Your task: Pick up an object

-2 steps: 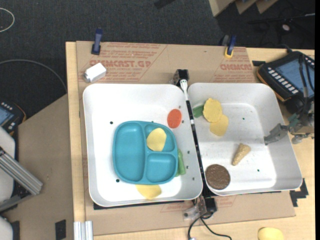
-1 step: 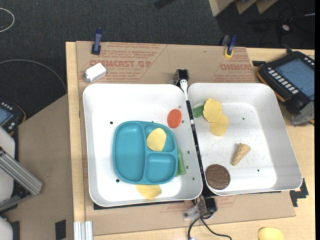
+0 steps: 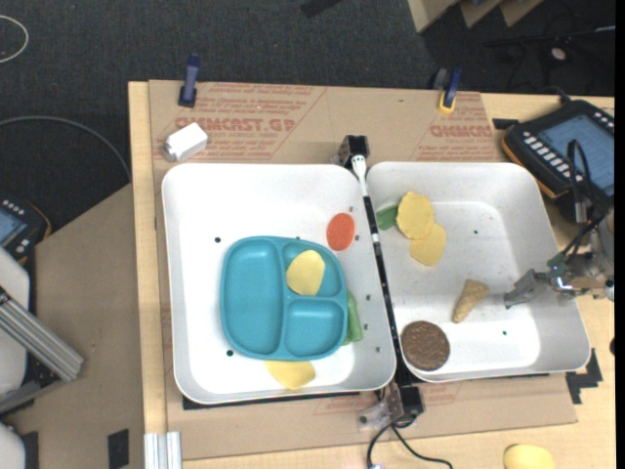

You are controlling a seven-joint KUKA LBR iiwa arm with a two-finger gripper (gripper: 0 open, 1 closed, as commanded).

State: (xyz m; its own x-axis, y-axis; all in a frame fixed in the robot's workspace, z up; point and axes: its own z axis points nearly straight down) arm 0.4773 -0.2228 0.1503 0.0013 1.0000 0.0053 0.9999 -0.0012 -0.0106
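Tan wedge (image 3: pixel 471 301) as the likely pick: lying in the right bin (image 3: pixel 488 203), a little toward its front edge and near the middle, touching nothing. Largest down: left bin (image 3: pixel 195 262) bearing a teal plate (image 3: pixel 254 301) toward its front edge, with a yellow piece in the plate's upper right compartment; right bin with a brown disc (image 3: pixel 426 345) at its front left corner, two yellow slices (image 3: pixel 415 213) overlapping near its back left corner, and the wedge between disc and gripper; an orange disc (image 3: pixel 341 231) by the left bin's right edge. Gripper (image 3: pixel 515 296) low over the right bin near its right edge, pointing left, just beside the wedge but apart from it; spread or pressed together, cannot tell, and nothing seen held. Wedge lying straight left of the gripper, long axis slanting from back right to front left, narrow end toward the front. Probably a short leftward reach, then a grasp across that slant.
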